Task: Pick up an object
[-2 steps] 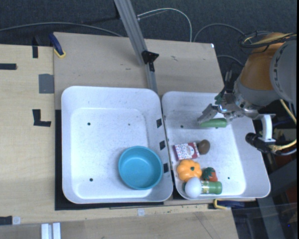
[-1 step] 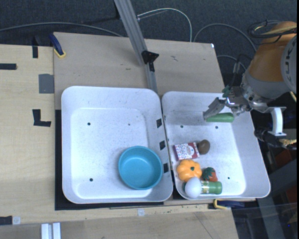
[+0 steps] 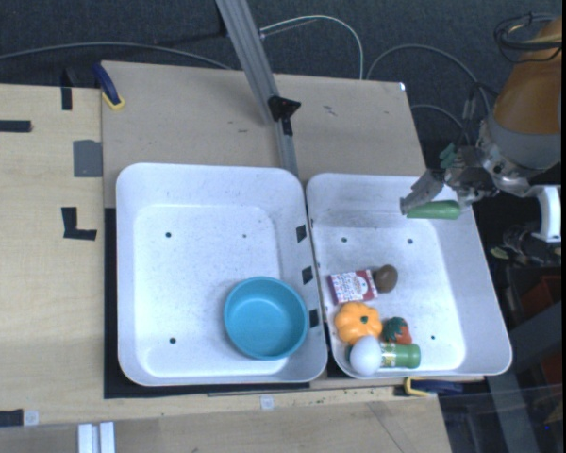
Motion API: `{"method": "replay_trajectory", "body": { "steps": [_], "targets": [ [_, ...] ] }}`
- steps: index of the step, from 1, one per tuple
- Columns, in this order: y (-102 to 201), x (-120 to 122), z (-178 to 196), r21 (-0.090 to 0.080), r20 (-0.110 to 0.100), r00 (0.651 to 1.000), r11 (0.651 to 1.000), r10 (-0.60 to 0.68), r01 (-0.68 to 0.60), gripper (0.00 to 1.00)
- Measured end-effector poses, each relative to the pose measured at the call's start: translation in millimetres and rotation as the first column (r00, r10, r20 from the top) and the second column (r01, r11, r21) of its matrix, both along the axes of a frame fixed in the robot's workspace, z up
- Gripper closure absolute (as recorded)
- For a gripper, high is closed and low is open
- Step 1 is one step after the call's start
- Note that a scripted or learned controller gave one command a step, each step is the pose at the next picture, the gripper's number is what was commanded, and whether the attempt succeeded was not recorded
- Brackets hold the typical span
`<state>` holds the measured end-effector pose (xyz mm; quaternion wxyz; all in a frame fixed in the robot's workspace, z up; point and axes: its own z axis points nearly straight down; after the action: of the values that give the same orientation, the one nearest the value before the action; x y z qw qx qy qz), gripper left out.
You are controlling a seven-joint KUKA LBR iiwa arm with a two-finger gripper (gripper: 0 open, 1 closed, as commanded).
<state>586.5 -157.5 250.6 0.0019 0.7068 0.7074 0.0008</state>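
White plastic bins, two of them side by side on the wooden bench (image 3: 198, 111). So the pincer (image 3: 432, 199) is up over the far right corner of the right bin (image 3: 472, 338), hanging off the grey arm (image 3: 524, 121) with its orange band. It's got a green cucumber-looking thing (image 3: 434, 211) clamped between its fingers, closed down on it, with the green piece sticking out sideways just under the fingertips and lifted off the bin floor as far as I can tell.

Everything else sits nearer the camera than the pincer, bunched in the near left part of that same bin, well apart from it. Closest to the pincer is a small brown lump (image 3: 386, 277), and touching it on the left a red and white packet (image 3: 350, 285). Further down from those is an orange pumpkin (image 3: 357, 322), then a white ball (image 3: 365, 355) just below that, pretty much touching. Beside the ball there's a green bottle-ish item (image 3: 401, 355) lying flat, with a small red and green thing (image 3: 395, 329) right above it.

Way off to the pincer's left, in the left bin (image 3: 170, 253), a blue bowl (image 3: 265, 317) sits upright near the front.
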Motion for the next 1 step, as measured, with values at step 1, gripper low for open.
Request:
{"method": "replay_trajectory", "body": {
  "steps": [1],
  "targets": [
    [0.1, 1.0, 52.6, 0.000, 0.001, 1.000, 1.000, 0.001, -0.001, 1.00]
  ]
}}
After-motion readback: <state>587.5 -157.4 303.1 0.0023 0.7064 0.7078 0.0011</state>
